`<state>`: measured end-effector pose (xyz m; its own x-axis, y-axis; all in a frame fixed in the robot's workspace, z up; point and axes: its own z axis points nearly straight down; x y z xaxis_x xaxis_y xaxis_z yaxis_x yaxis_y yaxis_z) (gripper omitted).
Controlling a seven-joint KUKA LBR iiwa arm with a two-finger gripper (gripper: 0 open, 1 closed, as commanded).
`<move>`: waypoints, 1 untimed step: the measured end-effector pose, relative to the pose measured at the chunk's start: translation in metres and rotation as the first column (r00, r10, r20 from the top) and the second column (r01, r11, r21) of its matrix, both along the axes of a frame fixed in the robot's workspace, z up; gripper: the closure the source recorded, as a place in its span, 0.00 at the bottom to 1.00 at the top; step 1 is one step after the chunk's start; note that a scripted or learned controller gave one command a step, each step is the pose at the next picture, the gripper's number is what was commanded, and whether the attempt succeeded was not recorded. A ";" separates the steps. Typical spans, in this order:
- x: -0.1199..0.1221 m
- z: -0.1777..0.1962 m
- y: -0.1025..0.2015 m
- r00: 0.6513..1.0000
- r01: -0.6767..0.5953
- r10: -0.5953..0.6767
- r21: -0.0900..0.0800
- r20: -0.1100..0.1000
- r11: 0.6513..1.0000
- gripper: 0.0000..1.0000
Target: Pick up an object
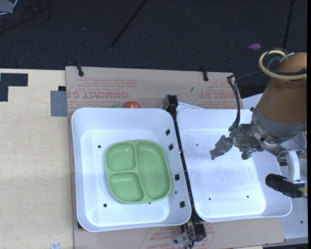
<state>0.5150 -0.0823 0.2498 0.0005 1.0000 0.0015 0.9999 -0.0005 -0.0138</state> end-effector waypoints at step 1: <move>0.002 0.006 0.000 1.000 -0.001 0.001 -0.001 0.012 1.000 0.00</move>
<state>0.5171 -0.0826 0.2556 -0.0010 1.0000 0.0001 1.0000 0.0010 -0.0015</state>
